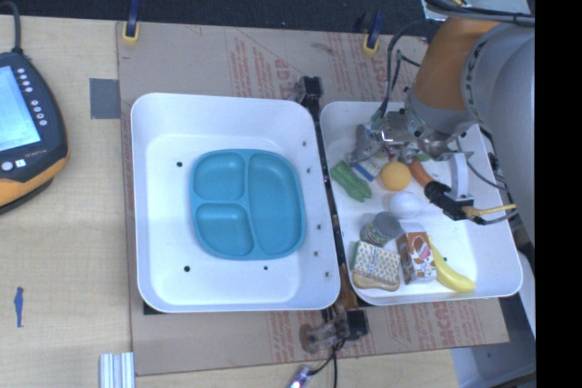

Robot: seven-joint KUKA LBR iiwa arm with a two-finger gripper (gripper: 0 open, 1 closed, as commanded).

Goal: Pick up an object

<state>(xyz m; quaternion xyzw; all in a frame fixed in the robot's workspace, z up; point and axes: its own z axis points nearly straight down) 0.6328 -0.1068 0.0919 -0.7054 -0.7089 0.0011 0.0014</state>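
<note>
Orange ball (396,176), far part of right bin (496,273), touching green pod (352,181): gripper (382,141) just above, finger state indiscernible; risk: crowding neighbours deflect the closing fingers, ball rolls away.

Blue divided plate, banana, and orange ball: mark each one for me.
blue divided plate (247,203): camera view, on the ridge where its three compartments meet.
banana (450,273): camera view, on the middle of its curved yellow body.
orange ball (396,175): camera view, on the centre of its rounded top.
</note>
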